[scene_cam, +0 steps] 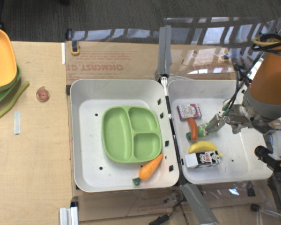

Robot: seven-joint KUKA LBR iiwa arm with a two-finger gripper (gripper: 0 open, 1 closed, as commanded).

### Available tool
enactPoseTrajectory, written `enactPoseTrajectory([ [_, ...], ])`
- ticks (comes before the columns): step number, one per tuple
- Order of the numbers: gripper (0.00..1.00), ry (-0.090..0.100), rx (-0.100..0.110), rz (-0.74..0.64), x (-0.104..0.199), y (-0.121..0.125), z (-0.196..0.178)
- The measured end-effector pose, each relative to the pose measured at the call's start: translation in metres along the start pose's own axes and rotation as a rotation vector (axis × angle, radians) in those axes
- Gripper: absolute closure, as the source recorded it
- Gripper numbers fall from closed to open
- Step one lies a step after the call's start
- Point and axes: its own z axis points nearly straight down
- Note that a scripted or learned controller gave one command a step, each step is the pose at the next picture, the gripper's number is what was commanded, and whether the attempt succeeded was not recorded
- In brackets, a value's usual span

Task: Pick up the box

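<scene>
A small pink box [189, 110] lies flat near the back left of the right bin [243, 170]. A white box with black print [203, 159] lies on its side at that bin's front left, just below a yellow banana [203, 147]. My gripper [210, 126] hangs low over the middle of the right bin, to the right of and below the pink box. It is right beside the green end of a red-orange vegetable [193, 129]. Neither box sits in the gripper.
The left bin [84, 139] holds a green divided plate [131, 134] and an orange carrot [150, 168] at its front. Yellow and green dishes [1, 69] and a small pink object [42, 94] lie on the bench to the left.
</scene>
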Motion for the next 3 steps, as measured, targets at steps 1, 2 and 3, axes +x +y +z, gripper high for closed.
enactPoseTrajectory([
  [1, 0.0, 0.0, 0.0, 0.062, 0.003, 0.045, 0.076],
  [2, 0.0, 0.0, -0.006, 0.06, 0.006, 0.091, 0.12],
  [3, 0.0, -0.003, 0.001, 0.102, 0.004, 0.16, 0.121],
])
